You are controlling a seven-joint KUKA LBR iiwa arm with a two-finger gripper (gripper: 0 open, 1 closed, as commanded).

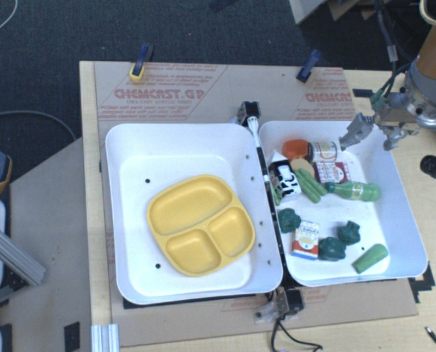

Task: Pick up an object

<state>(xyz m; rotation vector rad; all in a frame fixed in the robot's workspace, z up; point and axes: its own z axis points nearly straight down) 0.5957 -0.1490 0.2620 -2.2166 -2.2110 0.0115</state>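
My gripper (371,136) hangs over the back right corner of the right bin (402,211), open, with nothing between its fingers. Just left of it lies an orange-capped bottle (308,150), and a red-labelled packet (330,171) is beside that. Nearer the front are a green bottle (355,191), a pale green pod (311,185), a black and white item (283,179), a broccoli piece (289,219), a small carton (305,240), two dark green toys (338,242) and a green cucumber (369,258).
The left bin (130,196) holds a yellow divided plate (201,224). Clamps (139,63) sit at the back edge of the cardboard-covered bench. Grey arm links reach in from the upper right.
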